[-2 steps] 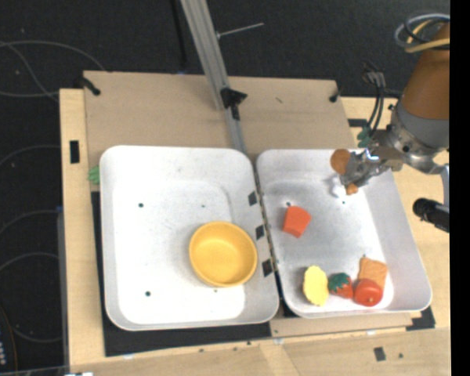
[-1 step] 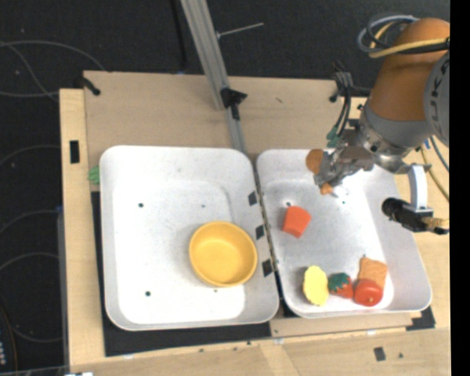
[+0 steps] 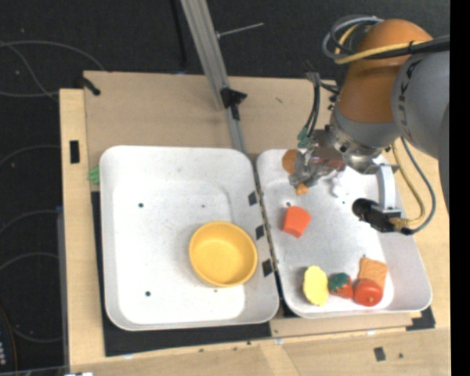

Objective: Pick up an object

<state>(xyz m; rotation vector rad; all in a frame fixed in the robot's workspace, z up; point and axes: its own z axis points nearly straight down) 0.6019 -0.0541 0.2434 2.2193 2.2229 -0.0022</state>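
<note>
- Gripper [image 3: 304, 175] hangs over the far left corner of the right bin [image 3: 407, 288]; whether it is open or closed, cannot tell.
- A brown-orange object [image 3: 290, 160] sits at that same corner, just beside the gripper.
- Orange block [image 3: 295, 221] lies near the right bin's left edge.
- Yellow piece [image 3: 316, 285], red tomato [image 3: 366, 292] and orange wedge [image 3: 373, 269] cluster along its near edge.
- Yellow bowl [image 3: 222, 254] rests in the left bin [image 3: 141, 178], toward its near right corner.
</note>
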